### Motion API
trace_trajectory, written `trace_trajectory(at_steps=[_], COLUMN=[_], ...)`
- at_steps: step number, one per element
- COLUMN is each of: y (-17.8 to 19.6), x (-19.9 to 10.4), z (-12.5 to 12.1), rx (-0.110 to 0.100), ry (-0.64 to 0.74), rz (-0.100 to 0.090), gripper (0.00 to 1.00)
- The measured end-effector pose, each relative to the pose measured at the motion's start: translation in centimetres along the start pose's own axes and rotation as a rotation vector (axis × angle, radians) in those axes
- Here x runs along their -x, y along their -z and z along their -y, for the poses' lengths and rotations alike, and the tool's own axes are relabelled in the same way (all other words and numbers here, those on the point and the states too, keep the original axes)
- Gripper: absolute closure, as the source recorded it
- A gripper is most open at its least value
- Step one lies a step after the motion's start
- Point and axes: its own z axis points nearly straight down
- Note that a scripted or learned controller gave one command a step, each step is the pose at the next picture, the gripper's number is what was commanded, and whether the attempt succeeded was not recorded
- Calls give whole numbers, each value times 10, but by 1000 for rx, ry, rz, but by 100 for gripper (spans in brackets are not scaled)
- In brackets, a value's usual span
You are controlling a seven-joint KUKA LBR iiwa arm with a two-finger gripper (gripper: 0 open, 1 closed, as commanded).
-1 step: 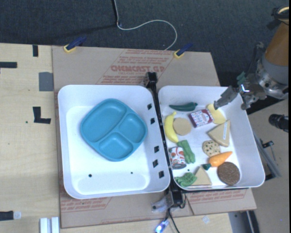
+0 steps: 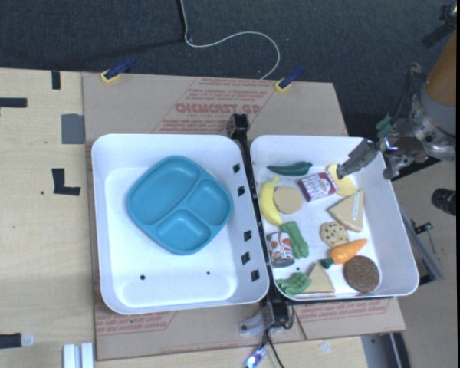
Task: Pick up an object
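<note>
- The pincer point(image 2: 358, 159) hangs over the right bin's point(image 2: 395, 228) upper right corner; whether it is wide or narrow cannot be told.
- Beside its tip lies a yellow-capped bottle point(image 2: 323, 183), near a green pepper point(image 2: 290, 168), banana point(image 2: 268, 202) and cheese wedge point(image 2: 349, 212).
- One carrot point(image 2: 346, 251), one cookie point(image 2: 333, 231), one brown patty point(image 2: 361, 273).
- The left bin point(image 2: 111, 205) holds one blue divided plate point(image 2: 179, 204).

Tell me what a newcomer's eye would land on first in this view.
First the blue divided plate, lying alone in the left bin. Next the crowd of toy food in the right bin: a banana, a carrot, a green chili pepper, a cookie and more. Then the gripper, reaching in from the right over that bin's upper right corner.
</note>
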Motion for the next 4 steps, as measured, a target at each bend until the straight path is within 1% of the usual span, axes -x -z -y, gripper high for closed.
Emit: trace_trajectory(at_steps=[1, 2, 3, 4], y=[50, 54, -41, -62], x=[-57, -55, -74, -136], z=[56, 52, 56, -1], rx=[-1, -11, -15, -5], ry=[2, -1, -3, 3], rz=[0, 2, 0, 1], gripper=[0, 100, 100, 100])
